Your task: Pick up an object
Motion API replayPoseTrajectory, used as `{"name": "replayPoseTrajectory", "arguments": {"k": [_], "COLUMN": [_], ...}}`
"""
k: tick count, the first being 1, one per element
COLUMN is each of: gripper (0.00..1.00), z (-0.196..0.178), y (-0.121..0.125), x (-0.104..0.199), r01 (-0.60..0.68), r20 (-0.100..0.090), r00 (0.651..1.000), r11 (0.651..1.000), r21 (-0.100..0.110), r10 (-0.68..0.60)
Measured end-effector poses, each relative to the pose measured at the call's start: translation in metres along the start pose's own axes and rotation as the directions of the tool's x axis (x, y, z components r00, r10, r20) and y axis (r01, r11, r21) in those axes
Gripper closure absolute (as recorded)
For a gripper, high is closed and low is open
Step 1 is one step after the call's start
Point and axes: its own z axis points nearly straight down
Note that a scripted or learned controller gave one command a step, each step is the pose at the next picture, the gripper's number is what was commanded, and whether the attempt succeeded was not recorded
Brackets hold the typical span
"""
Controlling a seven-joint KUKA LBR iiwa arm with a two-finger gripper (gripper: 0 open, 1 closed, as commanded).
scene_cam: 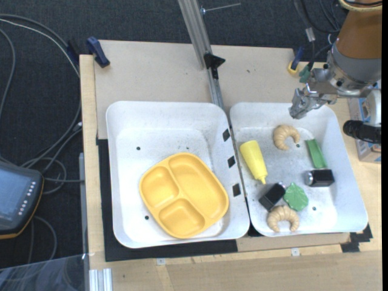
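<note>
Nothing is picked up yet: the gripper [301, 106] hangs above the right bin [351, 180] with nothing between its fingers, their spread unclear, just beside a croissant [286, 136] lying inside

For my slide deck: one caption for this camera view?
Gripper hovers above the right bin's far edge, near a croissant; a yellow tray lies in the left bin.

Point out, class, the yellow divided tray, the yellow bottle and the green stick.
yellow divided tray [183, 194], camera view: central divider.
yellow bottle [252, 157], camera view: middle of body.
green stick [315, 153], camera view: midpoint.
</note>
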Motion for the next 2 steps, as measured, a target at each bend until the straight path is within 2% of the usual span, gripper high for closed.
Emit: {"name": "replayPoseTrajectory", "arguments": {"k": [1, 2], "gripper": [1.00, 1.00], "z": [-0.002, 0.011], "y": [0.007, 0.004], "x": [0.050, 0.106], "r01": [-0.001, -0.001], "r20": [0.000, -0.002], "r00": [1.000, 1.000], "r11": [1.000, 1.000], "r21": [0.000, 0.008], "r10": [0.001, 0.001]}}
